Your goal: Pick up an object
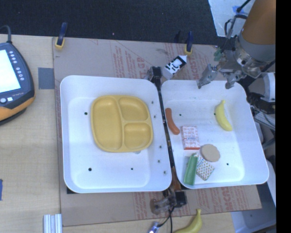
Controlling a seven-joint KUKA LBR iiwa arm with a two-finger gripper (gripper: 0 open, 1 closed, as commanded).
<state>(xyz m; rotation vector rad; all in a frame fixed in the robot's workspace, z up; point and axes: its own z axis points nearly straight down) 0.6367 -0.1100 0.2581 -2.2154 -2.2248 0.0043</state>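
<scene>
Looking down at a slant on a wooden bench (24,149) covered in part by a brown cardboard sheet (111,57). Two shallow white bins sit side by side on the sheet, their inner edges touching. The left bin (77,178) holds a yellow divided plate (121,123) with three compartments, lying flat near the bin's middle. The right bin (242,174) holds five small things. A yellow banana (223,116) lies near its right wall. An orange-red sausage (172,121) lies by its left wall. Just right of the sausage is a small pink and white box (190,137). Below the box, a green tube (190,170) lies beside a patterned cup with a tan lid (207,161), the two touching. The grey and orange arm (257,18) reaches in at upper right. Its jaws (217,79) hang above the far edge of the right bin, spread apart with nothing between them, well apart from the banana. A handheld control tablet (7,81) rests at the bench's left edge. A second banana (191,224) lies outside the bins at the bottom.
</scene>
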